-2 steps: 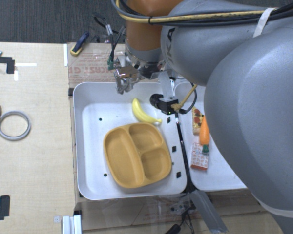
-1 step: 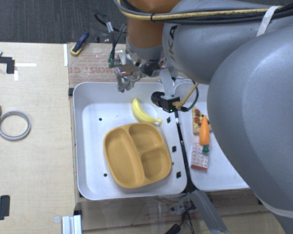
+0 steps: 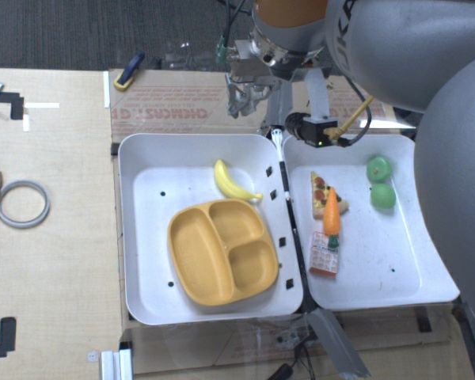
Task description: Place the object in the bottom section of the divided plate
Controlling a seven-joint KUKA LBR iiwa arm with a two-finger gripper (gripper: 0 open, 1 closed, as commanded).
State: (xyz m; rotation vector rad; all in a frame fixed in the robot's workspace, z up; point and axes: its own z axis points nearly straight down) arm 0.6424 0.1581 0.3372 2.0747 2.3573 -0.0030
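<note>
A yellow divided plate [image 3: 199, 260] lies in the left white bin [image 3: 142, 212], with nothing in its three sections. A banana [image 3: 233, 182] rests just beyond the plate's far rim, touching it. In the right bin [image 3: 404, 267] lie a pizza slice [image 3: 323, 190], a carrot [image 3: 331, 214], a small red carton [image 3: 324, 256] and two green apples [image 3: 378, 169] [image 3: 383, 197]. My gripper [image 3: 242, 103] hangs above the cardboard behind the bins, near the far end of the divider between them. Its fingers stand slightly apart and hold nothing.
The arm's grey body covers the upper right of the view. A tape roll [image 3: 21, 203] lies on the bench far left. A blue and yellow tool [image 3: 130, 70] sits at the cardboard's [image 3: 174, 109] back left corner.
</note>
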